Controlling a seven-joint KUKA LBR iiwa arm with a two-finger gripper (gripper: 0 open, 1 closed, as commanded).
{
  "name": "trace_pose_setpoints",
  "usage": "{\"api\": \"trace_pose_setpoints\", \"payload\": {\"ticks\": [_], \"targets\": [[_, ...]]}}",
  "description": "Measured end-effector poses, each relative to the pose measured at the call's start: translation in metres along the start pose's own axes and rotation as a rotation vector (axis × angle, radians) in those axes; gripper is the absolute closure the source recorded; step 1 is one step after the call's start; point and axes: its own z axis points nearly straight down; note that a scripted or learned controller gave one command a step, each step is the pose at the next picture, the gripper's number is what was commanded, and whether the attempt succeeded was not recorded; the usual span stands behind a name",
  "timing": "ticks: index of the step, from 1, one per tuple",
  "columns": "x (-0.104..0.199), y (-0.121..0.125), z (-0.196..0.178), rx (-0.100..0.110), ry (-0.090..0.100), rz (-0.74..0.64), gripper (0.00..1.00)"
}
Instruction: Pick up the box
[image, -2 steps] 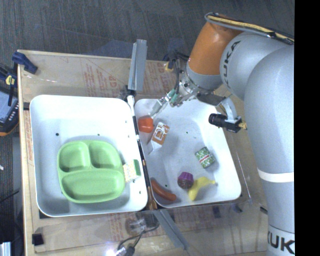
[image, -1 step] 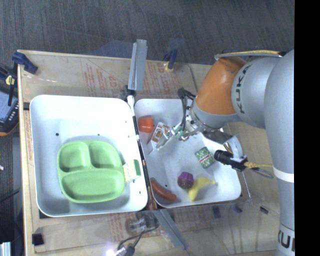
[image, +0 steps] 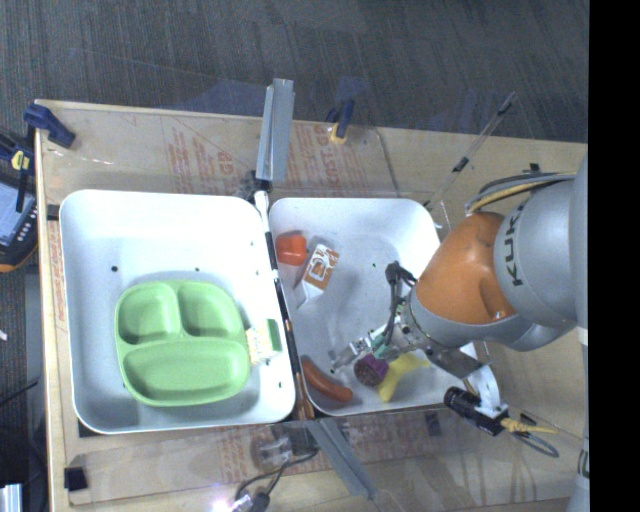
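Starting at the left, the left bin (image: 80, 300) carries a green divided plate (image: 182, 342) in its lower half, with a small pale item (image: 263, 340) wedged against the wall at the plate's 3 o'clock; none of that concerns me. Across the divider, in the right bin (image: 340, 215), an orange-red piece (image: 291, 248) sits near the upper left corner, and just beside it at its 4 o'clock lies the box (image: 320, 266), a small carton lying flat and turned at a slant, white with an orange-brown printed face. There is printing on that face, but it is too small for me to read. Further down, a reddish sausage-shaped item (image: 328, 382) lies along the bin's bottom wall. My gripper (image: 372, 347) hangs low over the lower middle of the bin, right above a purple piece (image: 372, 370) and a yellow piece (image: 402, 375), and I cannot tell how it is set. The box is at roughly 11 o'clock from me, apart from the clutter I am over. To do this well I judge I should lift clear, travel toward 11 o'clock, line my closing direction across the box's narrow width to match its slant, and come down centred, keeping clear of the orange-red piece. On my grey arm (image: 545, 260) at the far right I can read "KU", the start of its maker's name.
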Motion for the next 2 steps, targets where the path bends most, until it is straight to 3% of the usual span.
{"api": "trace_pose_setpoints", "payload": {"ticks": [1, 2], "targets": [[-0.046, 0.044, -0.051, -0.002, -0.003, 0.281, 0.00], [-0.071, 0.124, -0.001, -0.002, -0.001, 0.348, 0.00]]}}
